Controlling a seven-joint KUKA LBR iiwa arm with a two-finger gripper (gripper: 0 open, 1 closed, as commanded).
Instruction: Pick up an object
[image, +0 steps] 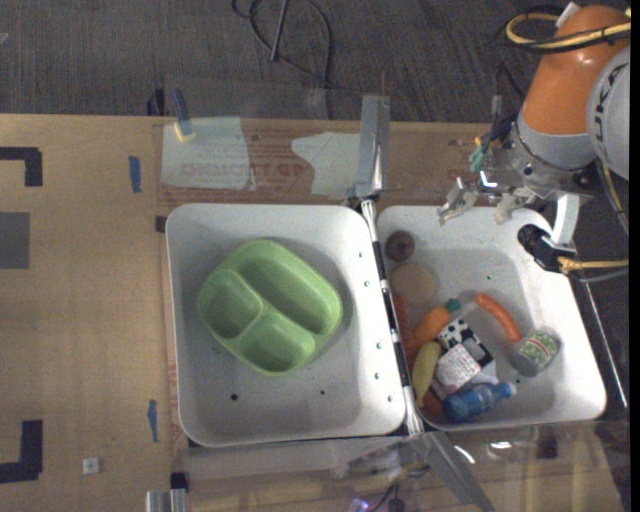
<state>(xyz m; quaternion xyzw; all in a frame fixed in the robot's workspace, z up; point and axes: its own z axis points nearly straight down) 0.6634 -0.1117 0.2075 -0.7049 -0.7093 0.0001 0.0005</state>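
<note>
Your gripper (487, 203) hangs spread wide with nothing between its fingers, above the far rim of the right bin (585, 385). The things to pick lie heaped in that bin's near half: a carrot (433, 322), a banana (425, 368), a blue bottle (477, 400) and a small can (537, 351). A green divided plate (268, 305) sits in the left bin (200, 405).

Green divided plate (270, 305) lay in white left bin (200, 400). White right bin (570, 385) held orange carrot (498, 315), yellow banana (425, 368), blue bottle (478, 400), black-and-white checkered item (461, 333), brown round piece (401, 244). Bench (80, 330) was tan with blue tape marks (134, 173).
</note>
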